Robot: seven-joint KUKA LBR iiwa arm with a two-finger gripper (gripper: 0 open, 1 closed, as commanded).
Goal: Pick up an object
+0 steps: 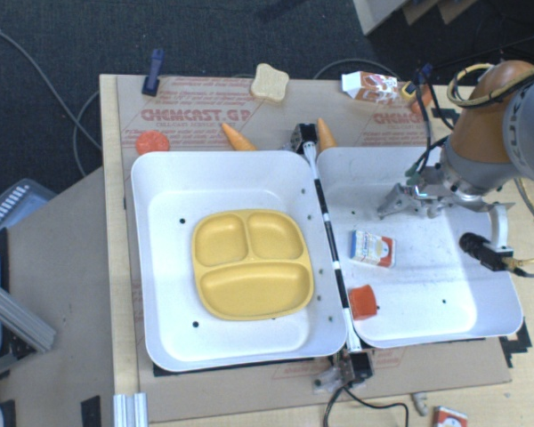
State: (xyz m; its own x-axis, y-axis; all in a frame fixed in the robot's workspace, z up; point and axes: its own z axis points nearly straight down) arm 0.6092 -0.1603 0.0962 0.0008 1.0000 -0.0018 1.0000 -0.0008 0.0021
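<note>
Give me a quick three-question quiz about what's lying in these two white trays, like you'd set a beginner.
1. True or false: the yellow divided plate lies in the right bin.
2. Which sits nearer the divider between the bins: A, the small carton, or B, the orange-red block?
3. Fill in: the pincer hovers over the ___ bin.

Key: 1 false, it lies in the left bin. 2 B. 3 right.

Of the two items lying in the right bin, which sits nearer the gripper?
The small white carton; the orange block lies farther from the gripper, at the front-left corner.
</note>
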